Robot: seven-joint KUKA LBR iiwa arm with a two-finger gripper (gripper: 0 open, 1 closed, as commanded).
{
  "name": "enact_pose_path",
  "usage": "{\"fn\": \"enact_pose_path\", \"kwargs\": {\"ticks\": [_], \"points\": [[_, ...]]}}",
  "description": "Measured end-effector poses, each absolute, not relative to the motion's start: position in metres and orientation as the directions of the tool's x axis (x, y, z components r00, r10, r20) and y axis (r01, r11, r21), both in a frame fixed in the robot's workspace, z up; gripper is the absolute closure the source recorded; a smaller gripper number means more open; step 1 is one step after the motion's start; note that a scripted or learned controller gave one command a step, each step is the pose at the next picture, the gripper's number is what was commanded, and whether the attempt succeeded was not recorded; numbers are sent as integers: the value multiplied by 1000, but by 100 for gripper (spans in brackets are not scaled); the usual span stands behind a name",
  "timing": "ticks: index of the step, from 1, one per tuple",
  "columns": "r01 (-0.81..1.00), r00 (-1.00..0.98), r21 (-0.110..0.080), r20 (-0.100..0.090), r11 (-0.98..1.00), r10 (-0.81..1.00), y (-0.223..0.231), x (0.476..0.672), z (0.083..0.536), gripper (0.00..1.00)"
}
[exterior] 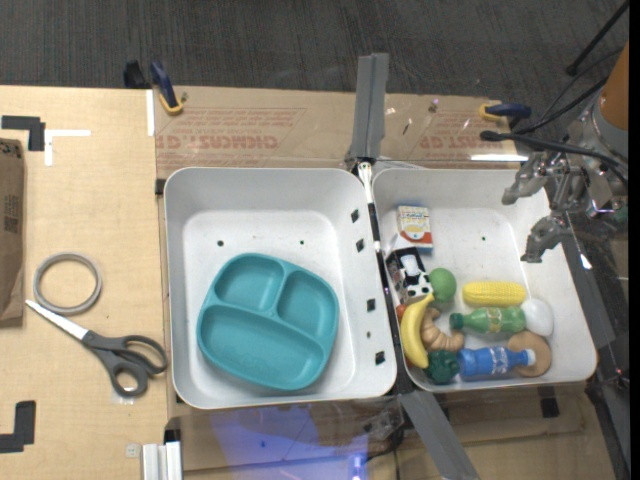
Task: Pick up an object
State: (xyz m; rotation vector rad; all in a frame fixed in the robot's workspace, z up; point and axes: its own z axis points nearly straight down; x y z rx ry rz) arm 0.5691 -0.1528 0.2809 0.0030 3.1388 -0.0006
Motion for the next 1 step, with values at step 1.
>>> {"fn": "enact_pose_path", "kwargs": {"ticks": [1], "points": [[-36,-999,0,-2,999,-36,-96,576,142,0]]}}
